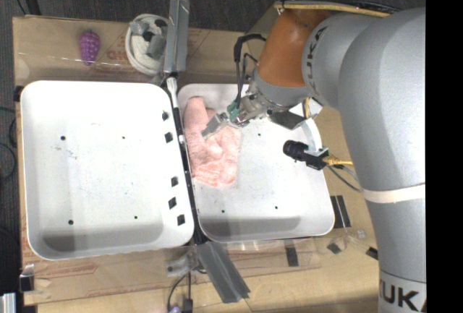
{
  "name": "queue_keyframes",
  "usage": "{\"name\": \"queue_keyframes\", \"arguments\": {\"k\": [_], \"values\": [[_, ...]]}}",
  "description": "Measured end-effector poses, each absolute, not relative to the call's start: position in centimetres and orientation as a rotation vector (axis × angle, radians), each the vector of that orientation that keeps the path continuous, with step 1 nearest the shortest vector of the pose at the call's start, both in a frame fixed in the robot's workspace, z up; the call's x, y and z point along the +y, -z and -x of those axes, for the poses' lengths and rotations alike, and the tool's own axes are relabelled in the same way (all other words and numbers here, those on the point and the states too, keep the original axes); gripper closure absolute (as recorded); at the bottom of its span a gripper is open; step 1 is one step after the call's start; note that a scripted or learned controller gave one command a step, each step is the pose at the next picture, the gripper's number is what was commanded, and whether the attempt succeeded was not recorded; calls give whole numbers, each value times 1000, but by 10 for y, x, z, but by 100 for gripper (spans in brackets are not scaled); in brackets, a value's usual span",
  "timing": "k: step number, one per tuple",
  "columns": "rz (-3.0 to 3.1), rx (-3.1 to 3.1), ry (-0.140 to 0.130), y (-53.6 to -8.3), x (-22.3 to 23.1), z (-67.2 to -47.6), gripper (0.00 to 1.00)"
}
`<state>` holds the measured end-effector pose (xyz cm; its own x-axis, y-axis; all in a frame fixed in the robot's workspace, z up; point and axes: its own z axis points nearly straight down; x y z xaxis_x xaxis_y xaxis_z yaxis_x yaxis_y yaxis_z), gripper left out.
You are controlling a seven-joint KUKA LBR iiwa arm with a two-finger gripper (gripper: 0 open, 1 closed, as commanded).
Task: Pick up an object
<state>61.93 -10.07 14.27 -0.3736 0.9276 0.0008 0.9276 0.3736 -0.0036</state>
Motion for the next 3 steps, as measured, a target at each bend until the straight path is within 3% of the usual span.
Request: {"name": "queue_keyframes", "arguments": {"k": [1,2,3], "values": [[1666,-2664,0,-93,-102,-657,0],[1548,-2733,0,-93,-110,-580,0],[1694,-2646,-1,-93,-111,-634,0]]}}
